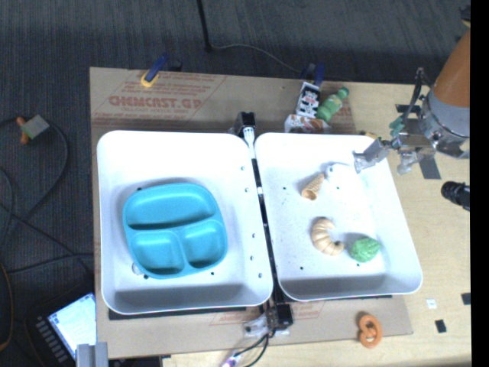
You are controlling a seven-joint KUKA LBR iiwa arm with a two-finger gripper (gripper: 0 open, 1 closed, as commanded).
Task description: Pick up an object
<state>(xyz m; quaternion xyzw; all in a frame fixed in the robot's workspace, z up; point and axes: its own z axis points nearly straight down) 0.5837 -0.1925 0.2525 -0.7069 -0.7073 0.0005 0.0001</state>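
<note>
Here, the end effector (372,153) is seen over the right bin's (397,205) far edge; its state cannot be told. A cone-shaped object (312,186) lies just left, a croissant (327,235) nearer.

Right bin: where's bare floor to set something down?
Free: right bin left strip between the centre rim and the cone, and the front strip below the croissant and green toy. Crowded: middle, plus the back-right corner under the gripper.
</note>
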